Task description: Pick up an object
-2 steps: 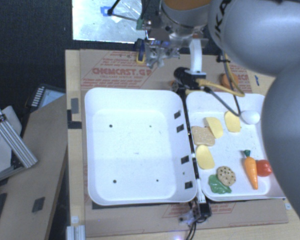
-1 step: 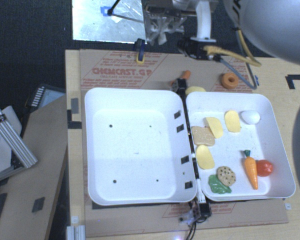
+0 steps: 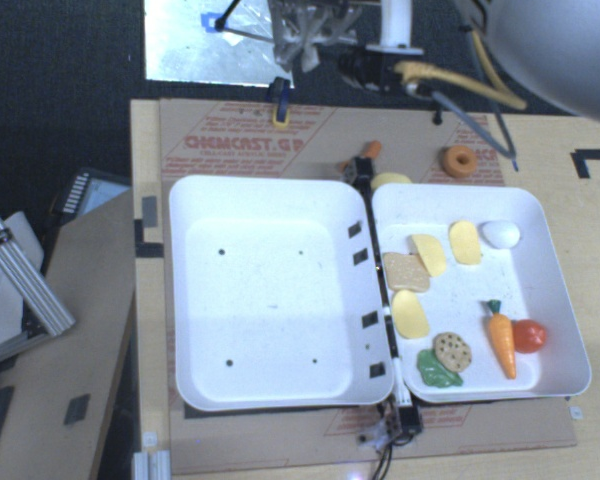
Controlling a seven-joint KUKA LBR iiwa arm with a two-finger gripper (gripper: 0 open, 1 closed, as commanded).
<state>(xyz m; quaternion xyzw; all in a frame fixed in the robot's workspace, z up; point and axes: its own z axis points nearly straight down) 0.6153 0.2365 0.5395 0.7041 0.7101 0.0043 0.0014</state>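
Behind bins, blurred gripper [image 3: 302,40] aloft

Bench [image 3: 230,133], two bins [image 3: 270,298], doughnut [image 3: 460,161]

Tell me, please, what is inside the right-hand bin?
The right bin holds a carrot, tomato, cookie, green leaf, white egg, bread slice and yellow pieces.

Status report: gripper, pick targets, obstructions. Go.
Gripper high beyond the bins, past the bench's far edge, holding nothing visible. Toy foods sit in the right bin: carrot, cookie, egg. Nothing blocking them.
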